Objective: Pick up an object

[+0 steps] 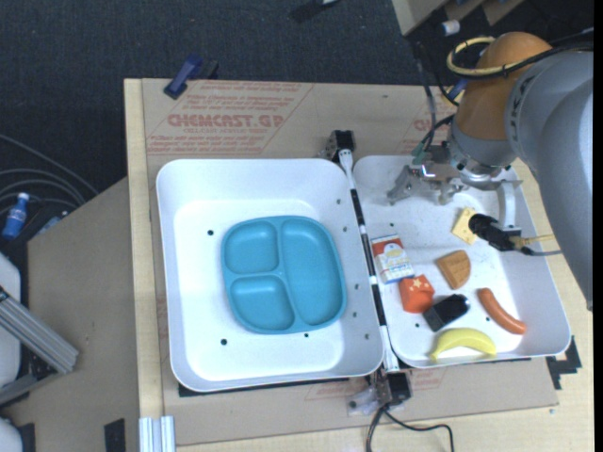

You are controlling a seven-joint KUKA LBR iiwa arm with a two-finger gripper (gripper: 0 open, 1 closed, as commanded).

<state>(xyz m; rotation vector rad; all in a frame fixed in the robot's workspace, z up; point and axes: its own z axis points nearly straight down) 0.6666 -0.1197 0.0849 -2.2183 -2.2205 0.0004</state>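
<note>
Arm [528,83]: grey with orange band, reaching in from the right over the far end of the right bin.
Pincer [424,182]: low over the right bin's far corner, nothing between its fingers; open or closed, cannot tell.
Left bin [179,252]: holds a blue divided plate [283,273] near its middle.
Right bin [537,332]: holds the graspable objects, all apart from the pincer.
Objects: small carton [390,259] by the divider; red block [416,294] and black piece [446,311] just beside each other; banana [464,344] at the near edge; sausage [501,311] at right; brown bread piece [454,268] mid-bin; yellow wedge [463,224] farther back.
Counter [226,121]: brown board with red lettering.
</note>
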